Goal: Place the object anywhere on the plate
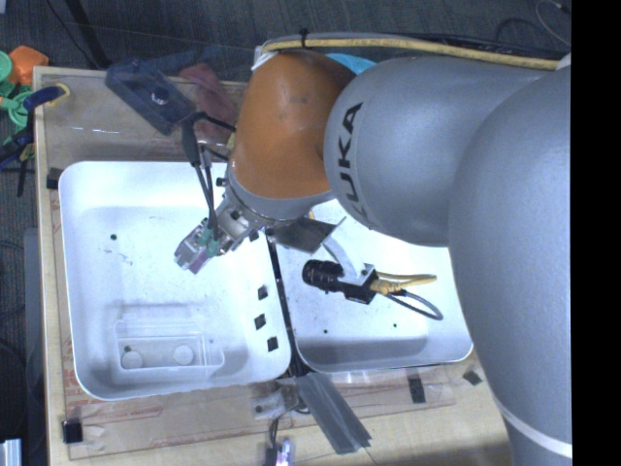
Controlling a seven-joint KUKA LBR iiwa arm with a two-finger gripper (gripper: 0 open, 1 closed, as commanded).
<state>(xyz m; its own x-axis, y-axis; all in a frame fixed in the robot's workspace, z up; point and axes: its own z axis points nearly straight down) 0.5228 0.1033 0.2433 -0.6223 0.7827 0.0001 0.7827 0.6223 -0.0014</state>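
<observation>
Gripper [197,251] is hanging low over the left-hand white bin [87,212], out near the divide between the two bins. Honestly, I can't tell from this angle whether it's open or clamped.

Working from the front: a grey metal bracket [335,417] is sticking out at the bench's near edge, right below where the bins meet. Just behind that, the clear plastic tray [165,343] is lying flat in the near part of the left bin, well apart from the gripper, with two round shapes showing inside it.

The right-hand bin [388,343] is sitting alongside, mostly covered by the grey arm [437,115]. The arm is reaching in from the right, with its orange band [281,124] leaning over the far rims.

Out on the far part of the bench [97,129], a dark blue flat thing [150,95] is lying at an angle. Something green [15,105] is poking in at the far left.
</observation>
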